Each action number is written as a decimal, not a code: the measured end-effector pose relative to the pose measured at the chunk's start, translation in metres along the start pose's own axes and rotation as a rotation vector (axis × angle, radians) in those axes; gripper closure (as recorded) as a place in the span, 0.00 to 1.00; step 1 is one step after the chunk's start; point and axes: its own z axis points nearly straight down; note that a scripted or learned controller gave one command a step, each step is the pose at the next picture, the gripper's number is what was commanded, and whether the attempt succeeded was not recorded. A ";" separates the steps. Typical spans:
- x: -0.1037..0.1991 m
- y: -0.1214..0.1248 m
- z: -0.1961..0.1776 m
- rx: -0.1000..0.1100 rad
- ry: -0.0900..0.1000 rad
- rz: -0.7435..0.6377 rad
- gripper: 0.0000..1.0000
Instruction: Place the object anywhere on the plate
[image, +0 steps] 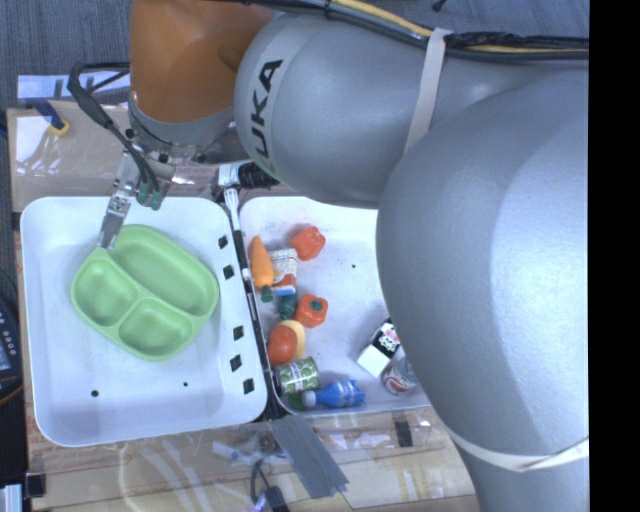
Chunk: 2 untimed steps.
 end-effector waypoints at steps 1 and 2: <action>0.036 0.000 -0.046 0.001 0.000 0.259 0.00; 0.076 -0.059 -0.040 0.004 0.003 0.301 0.00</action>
